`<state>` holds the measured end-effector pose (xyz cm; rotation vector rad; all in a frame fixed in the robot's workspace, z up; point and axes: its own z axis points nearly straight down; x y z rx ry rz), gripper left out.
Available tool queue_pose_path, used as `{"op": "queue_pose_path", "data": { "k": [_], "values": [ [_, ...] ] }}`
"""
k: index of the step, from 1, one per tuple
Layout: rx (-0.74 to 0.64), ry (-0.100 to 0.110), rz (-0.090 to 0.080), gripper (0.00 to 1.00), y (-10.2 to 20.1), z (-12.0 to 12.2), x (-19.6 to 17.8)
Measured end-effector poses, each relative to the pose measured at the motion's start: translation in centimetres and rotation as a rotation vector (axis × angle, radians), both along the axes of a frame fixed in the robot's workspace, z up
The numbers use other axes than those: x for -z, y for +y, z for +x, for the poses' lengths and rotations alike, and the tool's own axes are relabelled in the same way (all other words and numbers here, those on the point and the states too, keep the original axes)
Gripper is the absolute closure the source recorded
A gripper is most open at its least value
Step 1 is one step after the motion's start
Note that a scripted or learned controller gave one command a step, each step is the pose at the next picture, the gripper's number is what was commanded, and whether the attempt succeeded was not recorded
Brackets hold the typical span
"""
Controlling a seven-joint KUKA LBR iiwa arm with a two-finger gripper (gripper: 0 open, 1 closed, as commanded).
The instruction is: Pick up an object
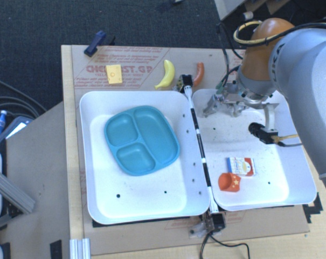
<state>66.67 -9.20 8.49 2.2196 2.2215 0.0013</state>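
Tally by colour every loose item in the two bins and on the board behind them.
Blue: 2 - divided tray, clip
Yellow: 2 - banana, square block
Orange/red: 2 - carrot-like piece, round toy
White with red and blue print: 1 - small carton
Total: 7

Bulky grey arm (308, 85) — orange band (265, 50) above wrist, yellow cable (248, 31) looped on top.

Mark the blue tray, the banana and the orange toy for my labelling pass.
blue tray (142, 139): camera view, centre divider, left bin.
banana (166, 75): camera view, mid-curve, on the board behind the bins.
orange toy (229, 182): camera view, body centre, right bin.
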Motion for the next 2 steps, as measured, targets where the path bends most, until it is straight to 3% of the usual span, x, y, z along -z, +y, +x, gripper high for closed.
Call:
{"op": "queue_pose_path", "data": {
  "k": [1,2],
  "values": [
    [0.002,0.004,0.001,0.0,-1.3,-7.9,0.1],
    [0.002,0.002,0.001,1.0,-1.2,-7.8,-1.0]
  ]
}}
